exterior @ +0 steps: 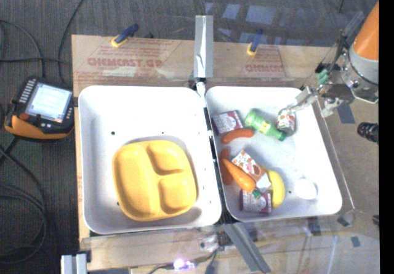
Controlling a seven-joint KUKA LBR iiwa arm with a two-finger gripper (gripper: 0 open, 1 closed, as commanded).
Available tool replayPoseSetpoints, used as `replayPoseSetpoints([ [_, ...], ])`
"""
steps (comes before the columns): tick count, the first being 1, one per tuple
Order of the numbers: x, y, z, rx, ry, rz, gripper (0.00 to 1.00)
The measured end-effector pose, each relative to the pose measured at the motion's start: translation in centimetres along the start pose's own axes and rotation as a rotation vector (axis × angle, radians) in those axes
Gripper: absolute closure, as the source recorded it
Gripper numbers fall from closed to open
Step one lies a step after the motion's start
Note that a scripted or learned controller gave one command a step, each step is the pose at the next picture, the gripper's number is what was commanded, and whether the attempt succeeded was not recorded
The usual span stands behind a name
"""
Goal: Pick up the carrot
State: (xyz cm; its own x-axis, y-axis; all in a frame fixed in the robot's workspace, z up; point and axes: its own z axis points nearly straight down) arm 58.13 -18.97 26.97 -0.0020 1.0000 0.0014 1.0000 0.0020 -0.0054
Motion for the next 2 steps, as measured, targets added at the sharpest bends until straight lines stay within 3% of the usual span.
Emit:
replayPoseSetpoints([
  [1, -3.2, -9.7, 13.8, 0.001, 0.002, -0.073, 0.0],
  [2, 6.0, -8.3, 16.3, -0.029, -0.009, 0.01, 0.0],
])
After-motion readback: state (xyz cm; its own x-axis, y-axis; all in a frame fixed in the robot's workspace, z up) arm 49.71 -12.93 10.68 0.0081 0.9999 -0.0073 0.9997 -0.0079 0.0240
